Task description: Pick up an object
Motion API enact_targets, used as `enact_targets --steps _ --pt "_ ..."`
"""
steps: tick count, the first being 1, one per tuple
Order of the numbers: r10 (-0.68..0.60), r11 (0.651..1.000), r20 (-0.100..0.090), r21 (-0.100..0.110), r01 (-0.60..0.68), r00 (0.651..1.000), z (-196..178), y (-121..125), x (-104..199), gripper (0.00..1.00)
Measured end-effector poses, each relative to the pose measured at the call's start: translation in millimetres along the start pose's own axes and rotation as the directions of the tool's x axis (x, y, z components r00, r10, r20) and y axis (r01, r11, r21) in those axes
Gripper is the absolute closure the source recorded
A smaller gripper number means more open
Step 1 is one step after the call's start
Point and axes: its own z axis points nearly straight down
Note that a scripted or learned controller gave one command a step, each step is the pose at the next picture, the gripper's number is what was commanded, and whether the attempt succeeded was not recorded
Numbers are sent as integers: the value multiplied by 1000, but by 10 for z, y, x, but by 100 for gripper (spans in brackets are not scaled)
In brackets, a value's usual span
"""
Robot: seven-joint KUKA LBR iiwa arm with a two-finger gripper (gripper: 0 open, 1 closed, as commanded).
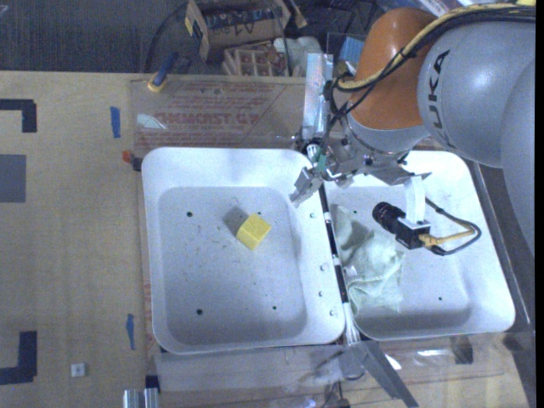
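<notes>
On the pale wooden surface (68, 253), the left bin (153, 228) holds two small pieces near the middle of its floor, a little toward its far edge: a grey block (235, 219) and, touching it on the right, a yellow cube (253, 231). Both lie loose on the floor, well apart from the bin's walls. Further right, the gripper (308, 184) hangs over the far end of the shared rim where the two bins meet, just inside the left bin's far right corner and apart from the two pieces. From this angle one cannot tell whether it is spread or pressed together, and nothing is seen in its grasp. Just across the rim, a crumpled pale cloth (367, 257) lies against the left wall of the right bin (476, 253). The grey arm (459, 75), with its orange band, reaches in over that bin's far edge.
</notes>
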Motion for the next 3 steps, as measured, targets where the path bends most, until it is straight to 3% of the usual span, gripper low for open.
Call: enact_targets --steps 1,2,3 --pt "-78 997 2 -4 78 997 -812 -298 215 0" --pt "-113 994 1 -1 113 994 -458 -56 401 0" --pt "35 999 0 0 -35 999 385 -1 1139 0"
